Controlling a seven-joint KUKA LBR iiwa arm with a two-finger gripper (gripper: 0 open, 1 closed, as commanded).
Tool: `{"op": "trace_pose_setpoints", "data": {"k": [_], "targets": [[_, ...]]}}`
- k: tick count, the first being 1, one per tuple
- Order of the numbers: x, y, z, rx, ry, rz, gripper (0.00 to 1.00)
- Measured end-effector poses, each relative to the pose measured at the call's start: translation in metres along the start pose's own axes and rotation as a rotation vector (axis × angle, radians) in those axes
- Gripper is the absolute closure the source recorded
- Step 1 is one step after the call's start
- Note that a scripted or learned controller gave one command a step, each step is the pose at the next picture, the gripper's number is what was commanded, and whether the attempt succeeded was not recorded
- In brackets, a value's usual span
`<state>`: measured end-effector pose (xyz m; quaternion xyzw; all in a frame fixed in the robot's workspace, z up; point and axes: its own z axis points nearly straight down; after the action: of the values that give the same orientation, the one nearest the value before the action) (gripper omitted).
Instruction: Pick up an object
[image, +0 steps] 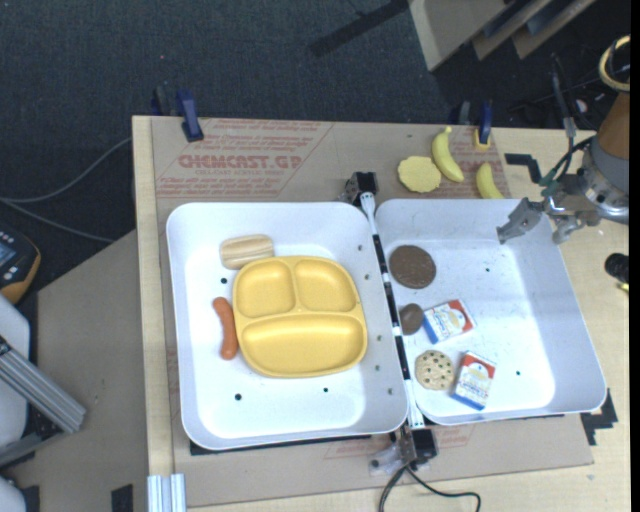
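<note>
White plastic bins sit side by side on the desk, and our gripper (538, 218) hangs over the right bin (560, 310) at its far right corner, fingers spread and holding nothing. We judge this the approach step: no object is chosen yet. The nearest candidate is the brown disc (412, 267), lying flat near the shared wall; the cookie (433, 369) and two small packets (447, 321) (473, 380) cluster lower down. Next we need to travel left and descend. Bare floor lies between us and the disc, though the divider crowds its left side.
</note>
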<state>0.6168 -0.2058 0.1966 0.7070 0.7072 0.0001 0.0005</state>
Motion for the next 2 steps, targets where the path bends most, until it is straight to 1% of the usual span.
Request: {"op": "trace_pose_setpoints", "data": {"k": [1, 2], "targets": [[0.047, -0.044, 0.119, 0.011, 0.005, -0.001, 0.0], [0.109, -0.068, 0.109, -0.012, -0.014, 0.003, 0.0]]}}
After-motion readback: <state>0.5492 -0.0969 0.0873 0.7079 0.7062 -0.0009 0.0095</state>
